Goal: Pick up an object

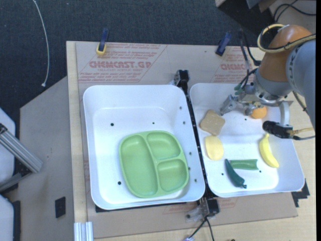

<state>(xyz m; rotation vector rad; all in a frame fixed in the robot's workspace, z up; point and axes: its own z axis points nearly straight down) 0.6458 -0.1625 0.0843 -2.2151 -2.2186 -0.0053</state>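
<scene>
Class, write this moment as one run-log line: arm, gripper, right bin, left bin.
arm: over right bin's far end | gripper: above bin floor, near orange item | right bin: five items | left bin: green tray

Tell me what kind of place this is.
Probably a robotics lab bench set up for grasping trials: a robot arm reaches over two white bins clamped to a board, one holding a green divided plate, the other toy foods like a banana.

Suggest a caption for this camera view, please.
Arm's gripper low in the right bin among toy foods; green tray in the left.
</scene>
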